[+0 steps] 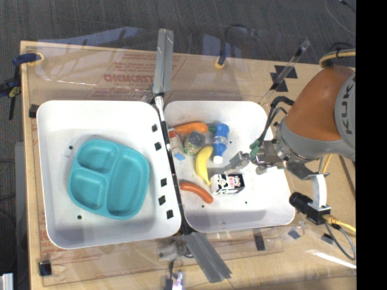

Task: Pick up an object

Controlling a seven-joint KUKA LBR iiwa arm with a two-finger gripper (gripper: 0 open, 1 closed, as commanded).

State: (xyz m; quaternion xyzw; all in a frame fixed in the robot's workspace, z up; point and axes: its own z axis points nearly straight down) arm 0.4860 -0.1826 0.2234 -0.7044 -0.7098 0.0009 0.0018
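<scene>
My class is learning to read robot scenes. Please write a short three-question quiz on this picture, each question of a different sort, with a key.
1. True or false: the teal divided plate lies in the left bin.
2. Multiple choice: which item lies nearest the gripper? A) the carrot B) the black-and-white carton C) the teal divided plate
3. Fill in: the banana lies in the ______ bin.

Key: 1 true; 2 B; 3 right
</scene>
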